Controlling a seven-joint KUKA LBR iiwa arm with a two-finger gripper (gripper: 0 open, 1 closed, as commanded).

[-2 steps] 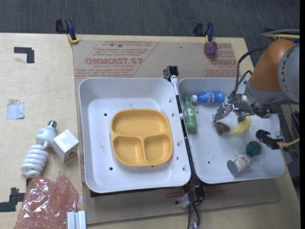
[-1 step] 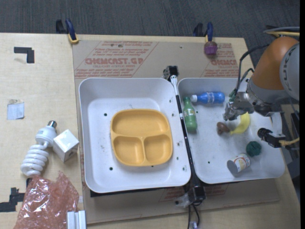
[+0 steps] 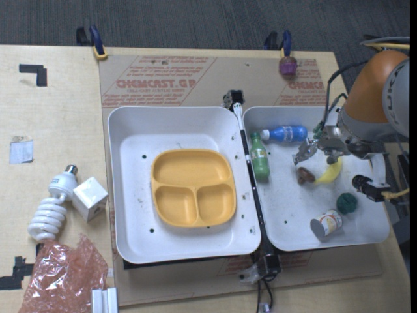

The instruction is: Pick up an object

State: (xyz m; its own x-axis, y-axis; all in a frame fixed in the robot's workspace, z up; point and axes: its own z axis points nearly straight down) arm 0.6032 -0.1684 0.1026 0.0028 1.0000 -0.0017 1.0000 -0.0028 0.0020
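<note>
My gripper hangs open over the middle of the right bin, with nothing between its fingers. Just below it lie a small brown object and a yellow banana. A blue bottle lies to the gripper's upper left near the bin's back wall. Along the bin's left wall lies a green bottle. A dark green round object and a small tipped can rest toward the front right.
The left bin holds a yellow divided plate. A light bulb, a white cube and crumpled pink plastic lie on the bench at left. A purple item sits behind the right bin.
</note>
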